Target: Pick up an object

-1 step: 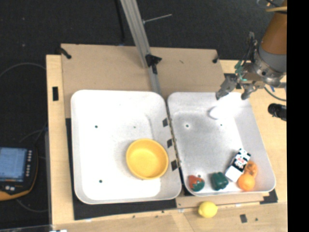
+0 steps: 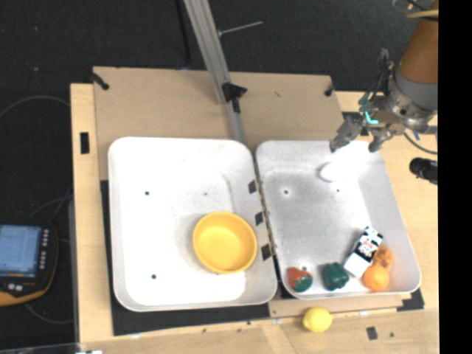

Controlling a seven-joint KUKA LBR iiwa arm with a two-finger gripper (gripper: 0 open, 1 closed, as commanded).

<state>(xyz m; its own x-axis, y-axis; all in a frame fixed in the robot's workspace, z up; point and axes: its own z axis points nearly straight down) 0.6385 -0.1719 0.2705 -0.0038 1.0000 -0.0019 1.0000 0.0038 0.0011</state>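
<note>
My gripper (image 2: 359, 141) hangs over the far right corner of the right bin (image 2: 324, 198), its two fingers spread open with nothing between them. Along that bin's near edge lie a red round toy (image 2: 299, 277), a dark green toy (image 2: 335, 275), a white and black box (image 2: 363, 252) and an orange fruit (image 2: 377, 277) with a smaller orange piece (image 2: 383, 255) behind it. All of these sit well below the gripper, towards the front. A yellow bowl (image 2: 224, 242) rests in the left bin (image 2: 162, 183), near its front right part.
A yellow lemon (image 2: 317, 319) lies on the bench just outside the right bin's front edge. A grey metal post (image 2: 210, 46) slants up from between the bins at the back. A handheld pendant (image 2: 23, 260) sits far left.
</note>
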